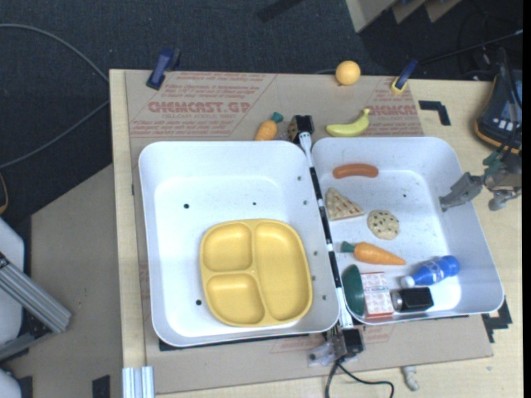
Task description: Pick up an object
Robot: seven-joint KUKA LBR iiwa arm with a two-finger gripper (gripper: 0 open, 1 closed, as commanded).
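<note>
My gripper (476, 192) hangs at the right rim of the right bin (431, 152), above its far right side, with nothing visibly in it. Inside that bin lie a sausage (356, 171), a tan wedge of sandwich (340, 205), a cookie (382, 223), a carrot (377, 254), a blue bottle (433, 270), a dark green piece (353, 287), a red and white box (376, 294) and a small black item (416, 298). The nearest of these to the gripper are the cookie and the blue bottle, both well apart from it.
The left bin (166, 181) holds a yellow divided plate (255, 270). Behind the bins on the bench lie a small carrot (267, 129), a banana (348, 125) and an orange ball (348, 72). Blue clamps (162, 68) grip the board's far edge.
</note>
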